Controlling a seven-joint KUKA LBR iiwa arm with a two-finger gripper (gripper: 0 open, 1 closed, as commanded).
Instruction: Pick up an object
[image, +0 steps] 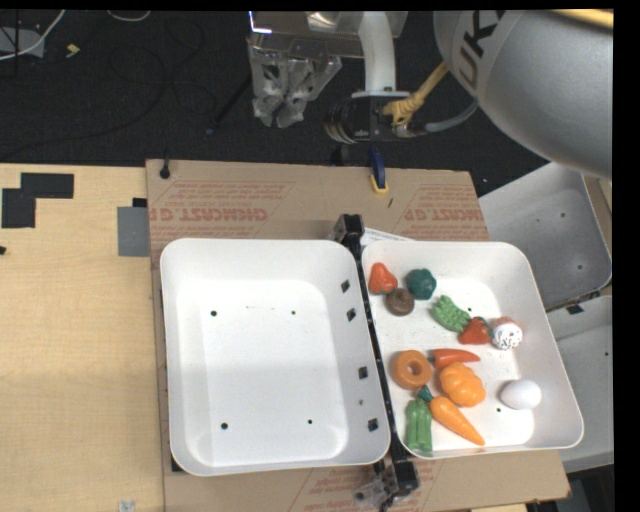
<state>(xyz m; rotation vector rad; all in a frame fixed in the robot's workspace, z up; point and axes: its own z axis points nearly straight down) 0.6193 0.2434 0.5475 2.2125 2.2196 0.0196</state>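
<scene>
The end effector (292, 88) hangs at the top of the view, above the dark floor beyond the table (70, 330), well apart from both bins. Its fingers look parted, with nothing between them and nothing touching them. The toys lie in the right bin (545, 300): an orange doughnut (411, 369), a carrot (456, 420), a small orange pumpkin (462, 384), a white egg (519, 394), a red chilli (454, 355), a green pea pod (419, 427) and a teal piece (421, 283). The left bin (260, 360) sits just beside it.
</scene>
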